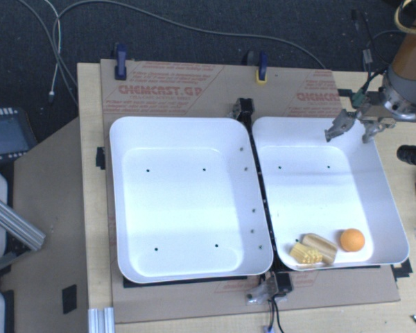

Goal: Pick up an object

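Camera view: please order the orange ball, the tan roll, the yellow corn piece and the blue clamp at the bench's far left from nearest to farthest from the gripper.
From the gripper, open over the right bin's far right corner:
1. Orange ball, near edge of the right bin.
2. Tan roll, left of the ball.
3. Yellow corn piece, touching the roll's left side.
4. Blue clamp, far left bench edge.

Claw (351, 131) at upper right, fingers spread apart, pointing down, nothing between.

board text: I read "CHEMCAST GP" in red, repeated across the brown backing sheet (194, 82) behind the bins
smaller print: red lines under it, too small for me to read
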### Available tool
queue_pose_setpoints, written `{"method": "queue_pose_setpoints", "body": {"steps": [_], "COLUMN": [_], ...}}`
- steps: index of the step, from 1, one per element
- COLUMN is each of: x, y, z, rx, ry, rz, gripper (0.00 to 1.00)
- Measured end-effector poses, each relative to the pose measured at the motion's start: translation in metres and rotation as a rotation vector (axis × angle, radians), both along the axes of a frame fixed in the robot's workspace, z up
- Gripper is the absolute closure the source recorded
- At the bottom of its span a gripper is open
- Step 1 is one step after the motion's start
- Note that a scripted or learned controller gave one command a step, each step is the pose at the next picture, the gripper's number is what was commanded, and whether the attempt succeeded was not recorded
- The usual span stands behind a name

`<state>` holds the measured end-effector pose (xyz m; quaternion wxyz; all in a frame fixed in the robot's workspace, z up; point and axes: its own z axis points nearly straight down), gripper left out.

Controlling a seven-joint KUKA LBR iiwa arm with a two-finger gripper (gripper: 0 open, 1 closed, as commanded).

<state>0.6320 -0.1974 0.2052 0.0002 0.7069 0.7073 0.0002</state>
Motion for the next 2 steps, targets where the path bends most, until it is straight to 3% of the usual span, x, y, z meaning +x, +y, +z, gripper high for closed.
{"method": "queue_pose_setpoints", "body": {"steps": [1, 2], "x": [-0.057, -0.126], "y": [0.063, 0.125], "z": [-0.036, -0.016], "rx": [0.002, 0.002], "ry": [0.005, 0.000], "rz": [0.003, 0.004], "gripper": [0.00, 0.00]}}
